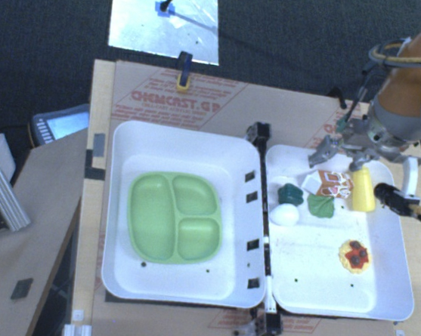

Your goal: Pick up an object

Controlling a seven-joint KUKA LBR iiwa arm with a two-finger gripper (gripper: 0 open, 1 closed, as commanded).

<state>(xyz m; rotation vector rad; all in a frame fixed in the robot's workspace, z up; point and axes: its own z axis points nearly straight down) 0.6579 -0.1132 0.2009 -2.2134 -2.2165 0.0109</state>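
My gripper (pixel 339 158) hovers over the back edge of the right bin (pixel 332 292), with its fingers spread and nothing between them. Just below it lie a white and orange carton (pixel 331 183) and a yellow bottle (pixel 361 189). A green leafy piece (pixel 321 206), a dark green piece (pixel 291 192) and a white egg (pixel 286 214) sit further left in the same bin. Alone toward the front right is a small red and yellow pizza piece (pixel 356 255).
The left bin (pixel 115 266) holds a pale green divided plate (pixel 175 217). A black hinge strip (pixel 260 208) runs between the two bins. Bare white floor fills the right bin's front half.
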